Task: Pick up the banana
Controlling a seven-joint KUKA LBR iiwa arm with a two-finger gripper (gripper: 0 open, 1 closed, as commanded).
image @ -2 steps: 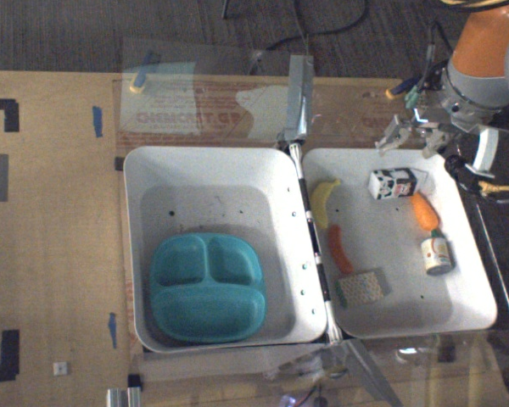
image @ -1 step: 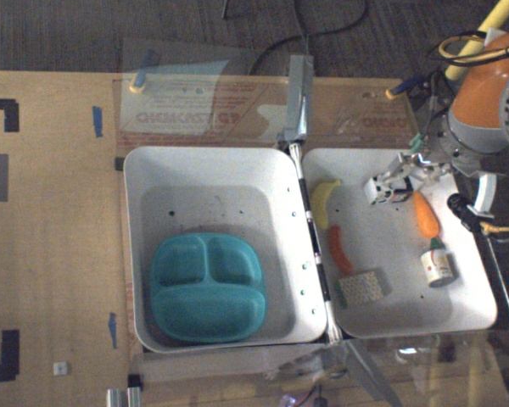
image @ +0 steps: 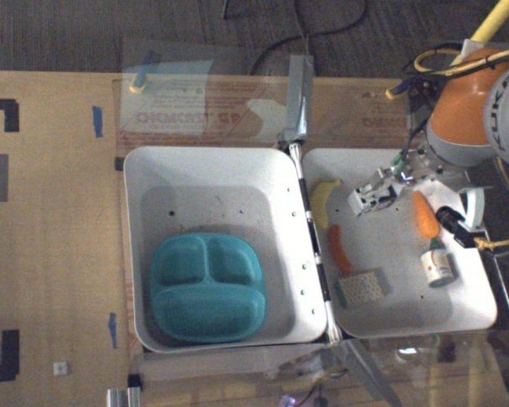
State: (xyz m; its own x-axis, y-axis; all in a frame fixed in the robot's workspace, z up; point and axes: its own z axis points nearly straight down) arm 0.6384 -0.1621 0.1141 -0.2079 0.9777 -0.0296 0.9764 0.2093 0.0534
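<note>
I'm looking down on the two shallow white bins, and my target, the pale yellow curved banana [image: 323, 202], lies in the right-hand white bin [image: 479, 308], tucked against its left wall near the far corner. That spot matters: the wall crowds one side, so I judge the approach has to come from the open side. The metal two-finger gripper [image: 371, 197] hangs just beside the banana, to its right and apart from it. I cannot tell how wide the claw stands from this slant, and I see nothing caught in it. Near the banana's lower end lies a slim orange-red chili-shaped piece [image: 338, 248], close enough to get nudged. Further right sit an orange carrot [image: 426, 214], a small white bottle [image: 438, 264] and a flat speckled sponge pad [image: 361, 288], all well apart from the target. The left-hand white bin [image: 140, 176] holds a teal compartment tray [image: 206, 287], out of play. The pick, I reckon, has not yet begun.
</note>
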